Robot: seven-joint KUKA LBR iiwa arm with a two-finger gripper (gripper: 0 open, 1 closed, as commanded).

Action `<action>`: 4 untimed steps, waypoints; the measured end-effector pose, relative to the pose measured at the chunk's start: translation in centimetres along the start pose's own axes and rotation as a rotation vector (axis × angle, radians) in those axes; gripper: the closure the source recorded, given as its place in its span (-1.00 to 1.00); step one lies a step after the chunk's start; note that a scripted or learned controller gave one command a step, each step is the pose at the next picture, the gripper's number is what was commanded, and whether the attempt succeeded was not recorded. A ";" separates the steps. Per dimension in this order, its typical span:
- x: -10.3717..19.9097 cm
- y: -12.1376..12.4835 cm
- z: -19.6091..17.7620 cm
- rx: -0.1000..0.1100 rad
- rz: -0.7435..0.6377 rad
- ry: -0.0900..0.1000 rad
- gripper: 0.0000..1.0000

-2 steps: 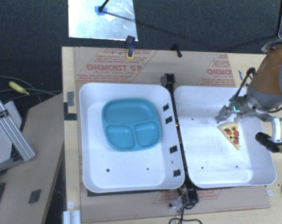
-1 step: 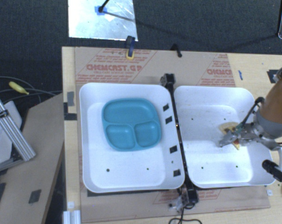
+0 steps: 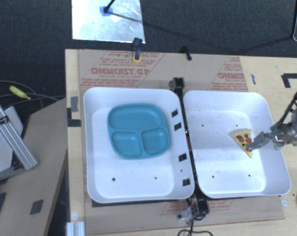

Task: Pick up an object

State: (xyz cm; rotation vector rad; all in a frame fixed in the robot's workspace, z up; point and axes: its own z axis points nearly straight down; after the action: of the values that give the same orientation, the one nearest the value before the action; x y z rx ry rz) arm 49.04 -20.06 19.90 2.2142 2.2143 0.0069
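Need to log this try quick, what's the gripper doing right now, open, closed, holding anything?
Gripper: at the pizza slice toy in the right bin; open or closed cannot be told, and no hold is visible.

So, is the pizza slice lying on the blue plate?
No, the pizza slice lies on the floor of the right bin, while the blue plate sits in the left bin.

This is a robotics lab or test workshop rather than a home. Two shallow white bins (image 3: 138, 191) sit clamped side by side on a protective-film-covered board (image 3: 153, 70) on the bench, with aluminium framing (image 3: 8, 132) at its left edge and loose cables (image 3: 40, 100) over dark carpet.
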 end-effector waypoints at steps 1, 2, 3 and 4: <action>10.2 6.6 2.1 0.004 -0.015 0.007 -1.00; 20.4 10.0 -0.2 0.004 -0.016 0.009 -1.00; 20.8 10.0 -2.3 0.006 -0.006 0.005 -1.00; 22.2 10.0 -2.2 0.008 -0.006 0.005 -1.00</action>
State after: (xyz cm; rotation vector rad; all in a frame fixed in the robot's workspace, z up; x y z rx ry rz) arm 59.01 2.11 22.16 2.2141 2.2266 0.0033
